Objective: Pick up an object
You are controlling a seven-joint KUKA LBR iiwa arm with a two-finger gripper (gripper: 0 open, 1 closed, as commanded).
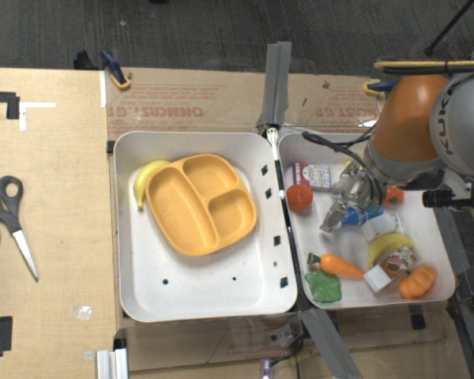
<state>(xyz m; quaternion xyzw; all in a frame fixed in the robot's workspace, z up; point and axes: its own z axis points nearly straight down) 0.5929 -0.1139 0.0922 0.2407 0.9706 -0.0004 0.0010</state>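
the likeliest target is the blue object in the middle of the right bin, right of frame centre. the gripper hangs directly over it, its metal parts touching or just above the blue piece. whether the jaws are spread or closed cannot be made out from this slanted view, and nothing is clearly seen clamped between them, so no hold can be claimed.

around it the bin is crowded. a red tomato lies to the left near the bin wall, a small white carton just above that. a small orange piece sits to the right of the gripper. lower in the frame lie a carrot, a green leafy piece, a yellow banana, a brown-labelled packet and an orange pumpkin-like toy.

risks, as a judgement: the blue object looks flat and partly hidden under the tool, so the jaws may close on its edge and let it slip, or pinch a neighbour instead. the banana just beside could be nudged.

in the left bin, well apart, an orange divided tray rests on a second banana. scissors lie at far left.
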